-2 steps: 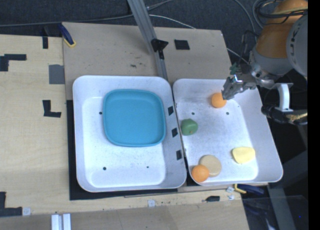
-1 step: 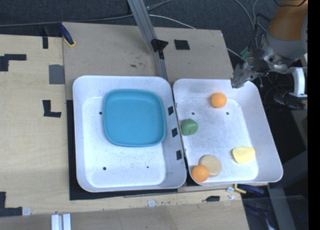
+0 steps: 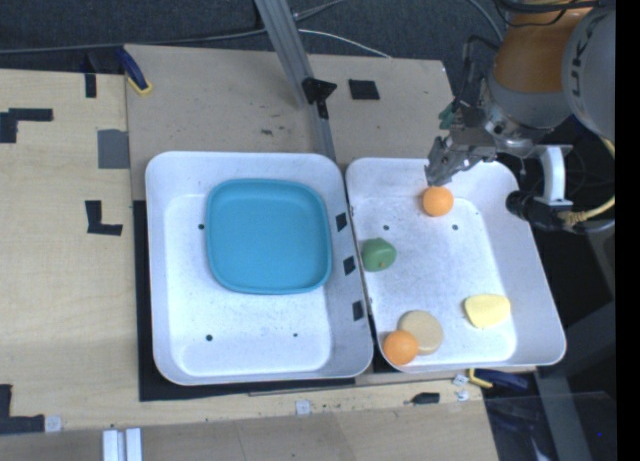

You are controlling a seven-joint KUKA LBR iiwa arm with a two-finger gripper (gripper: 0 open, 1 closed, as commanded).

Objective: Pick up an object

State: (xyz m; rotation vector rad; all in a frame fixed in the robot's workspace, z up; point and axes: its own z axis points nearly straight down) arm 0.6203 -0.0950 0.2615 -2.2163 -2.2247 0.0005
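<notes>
Wooden bench, two white bins; hand above orange ball, grip state unclear.

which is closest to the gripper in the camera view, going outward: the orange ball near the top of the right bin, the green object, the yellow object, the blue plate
From the gripper:
1. Orange ball, just below it, right bin's top.
2. Green object, right bin's left side.
3. Yellow object, lower right of the right bin.
4. Blue plate, left bin.
</notes>
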